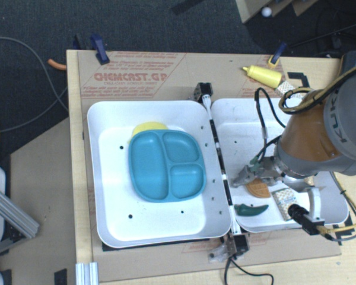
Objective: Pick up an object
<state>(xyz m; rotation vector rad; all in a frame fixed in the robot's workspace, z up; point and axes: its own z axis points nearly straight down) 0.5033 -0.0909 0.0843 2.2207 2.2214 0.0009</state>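
My gripper point(253, 174) hangs low over the left half of the right bin point(237, 117), under the grey and orange arm point(308, 135). Just below it lies a flat round orange-brown object point(259, 189), close to the gripper or touching it; I cannot tell which. A dark green curved object point(250, 208) rests near the bin's front edge. To the right of the orange piece is a small patterned packet point(282, 198), partly under the arm. In the left bin point(107, 159) a blue divided plate point(166, 164) covers most of a yellow object point(149, 126).
A yellow bottle-like thing point(263, 74) lies on the cardboard bench behind the right bin. Black cables point(261, 108) loop off the arm over that bin. A black clamp point(203, 91) sits where the bins meet at the back.
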